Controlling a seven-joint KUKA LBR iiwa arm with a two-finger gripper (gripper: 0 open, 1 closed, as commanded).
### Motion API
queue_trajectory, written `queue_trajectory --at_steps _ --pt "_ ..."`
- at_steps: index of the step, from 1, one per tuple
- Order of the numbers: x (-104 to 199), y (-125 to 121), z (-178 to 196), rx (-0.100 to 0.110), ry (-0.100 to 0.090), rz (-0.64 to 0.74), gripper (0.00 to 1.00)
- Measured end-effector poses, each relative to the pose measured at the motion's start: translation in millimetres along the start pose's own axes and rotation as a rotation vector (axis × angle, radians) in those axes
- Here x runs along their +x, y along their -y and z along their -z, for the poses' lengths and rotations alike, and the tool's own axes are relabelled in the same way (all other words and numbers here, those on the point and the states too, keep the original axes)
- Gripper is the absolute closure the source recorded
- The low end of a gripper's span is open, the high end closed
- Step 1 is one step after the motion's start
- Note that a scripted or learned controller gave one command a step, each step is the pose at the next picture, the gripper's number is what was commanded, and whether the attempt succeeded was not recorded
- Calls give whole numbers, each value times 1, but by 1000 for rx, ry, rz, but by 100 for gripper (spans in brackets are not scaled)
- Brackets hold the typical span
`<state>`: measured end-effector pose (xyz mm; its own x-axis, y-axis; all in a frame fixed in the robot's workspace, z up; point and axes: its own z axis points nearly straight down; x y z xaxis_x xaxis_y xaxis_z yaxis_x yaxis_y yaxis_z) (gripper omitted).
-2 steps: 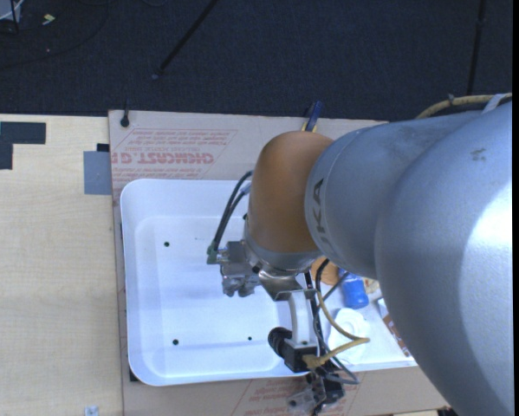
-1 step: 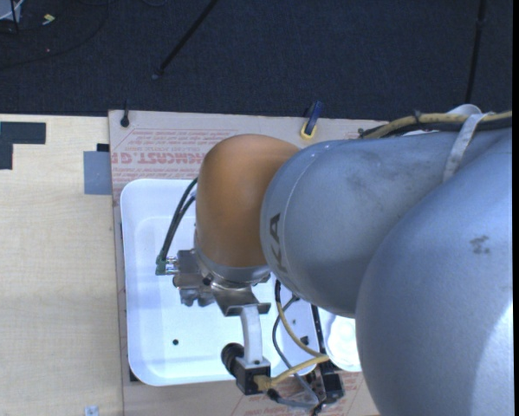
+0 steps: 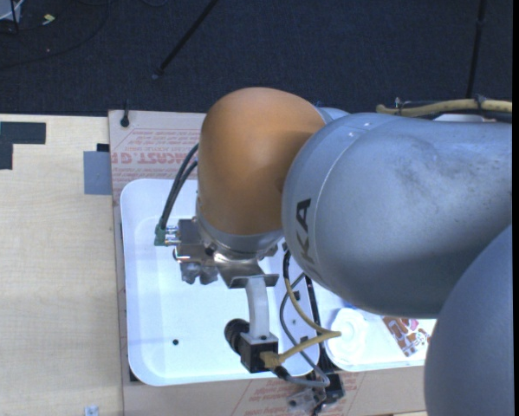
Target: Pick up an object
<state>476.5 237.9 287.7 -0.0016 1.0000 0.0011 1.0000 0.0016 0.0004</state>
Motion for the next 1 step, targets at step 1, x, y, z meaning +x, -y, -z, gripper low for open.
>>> queue_trajectory --at_steps 1 --pt "6 -26 151 -10 -3 -1 100"
